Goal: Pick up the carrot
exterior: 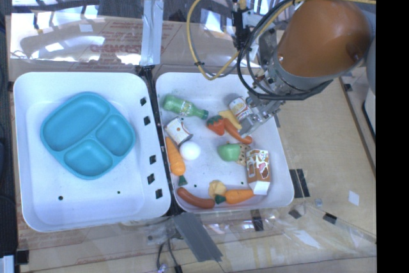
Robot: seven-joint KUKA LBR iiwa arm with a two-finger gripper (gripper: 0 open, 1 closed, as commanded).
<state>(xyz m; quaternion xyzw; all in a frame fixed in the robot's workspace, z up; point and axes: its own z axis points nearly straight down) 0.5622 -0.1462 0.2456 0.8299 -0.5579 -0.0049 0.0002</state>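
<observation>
orange-banded grey arm (323, 29) looms highest, its two-finger gripper (259, 115) lowered over the right shallow white bin (285, 166). just beneath and beside it lies a slim orange toy carrot (237, 133), in the bin's upper right part, touching a red pepper-like piece (216, 126). its long axis runs on a diagonal, from upper left down to lower right; which end is the tip is too small to tell. nothing is lifted yet: the carrot rests on the bin floor, so closing, gripping and raising all appear left to do. whether the gripper is released or clenched, i cannot tell. two more carrots lie apart: one along the left wall (175, 157), one by the front wall (238, 196).
</observation>
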